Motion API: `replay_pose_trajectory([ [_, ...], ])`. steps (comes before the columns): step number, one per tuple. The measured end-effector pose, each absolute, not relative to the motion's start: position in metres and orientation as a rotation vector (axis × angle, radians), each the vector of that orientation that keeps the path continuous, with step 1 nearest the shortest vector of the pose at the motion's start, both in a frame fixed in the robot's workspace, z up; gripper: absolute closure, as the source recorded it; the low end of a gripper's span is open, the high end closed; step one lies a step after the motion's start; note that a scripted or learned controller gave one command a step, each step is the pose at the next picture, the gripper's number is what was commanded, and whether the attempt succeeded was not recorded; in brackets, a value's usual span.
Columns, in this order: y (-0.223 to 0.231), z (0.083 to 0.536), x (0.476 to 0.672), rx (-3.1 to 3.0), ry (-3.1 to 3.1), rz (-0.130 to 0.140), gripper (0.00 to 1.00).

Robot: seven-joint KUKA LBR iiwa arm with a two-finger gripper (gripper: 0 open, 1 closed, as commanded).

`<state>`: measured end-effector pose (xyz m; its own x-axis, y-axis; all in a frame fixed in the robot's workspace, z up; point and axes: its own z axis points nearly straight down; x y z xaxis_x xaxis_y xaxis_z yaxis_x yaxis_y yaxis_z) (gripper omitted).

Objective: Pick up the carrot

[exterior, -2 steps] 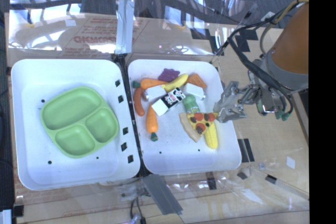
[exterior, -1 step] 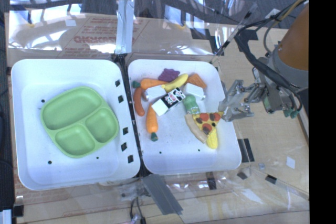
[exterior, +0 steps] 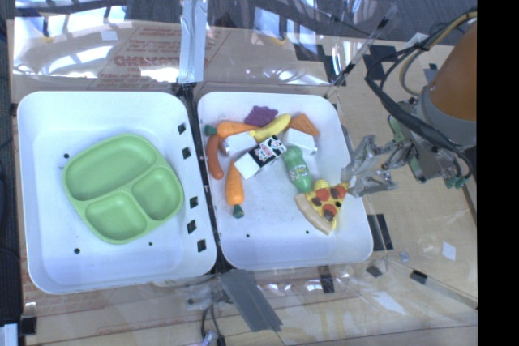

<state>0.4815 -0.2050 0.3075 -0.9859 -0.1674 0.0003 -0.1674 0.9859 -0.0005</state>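
The carrot (exterior: 234, 187) lies in the right bin (exterior: 268, 251) near its left wall, tip toward the front edge, just beside a sausage (exterior: 214, 157) and a milk carton (exterior: 258, 156), with a bottle (exterior: 297, 168) and pizza slice (exterior: 323, 203) toward the right wall. The gripper (exterior: 363, 172) hangs over that bin's right rim, fingers spread apart and holding nothing, well apart from the carrot. A green plate (exterior: 122, 189) sits in the left bin (exterior: 49, 255).

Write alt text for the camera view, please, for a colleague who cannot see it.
The robot's claw hangs at the right bin's right rim, next to a toy pizza slice, apart from the carrot lying among toy foods in that bin. The left bin holds a green divided plate.
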Motion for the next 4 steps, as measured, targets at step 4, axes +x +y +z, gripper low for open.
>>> replay_pose_trajectory([
  [4,-0.209,0.321,0.499,1.289,-2.864,-0.002,1.0],
])
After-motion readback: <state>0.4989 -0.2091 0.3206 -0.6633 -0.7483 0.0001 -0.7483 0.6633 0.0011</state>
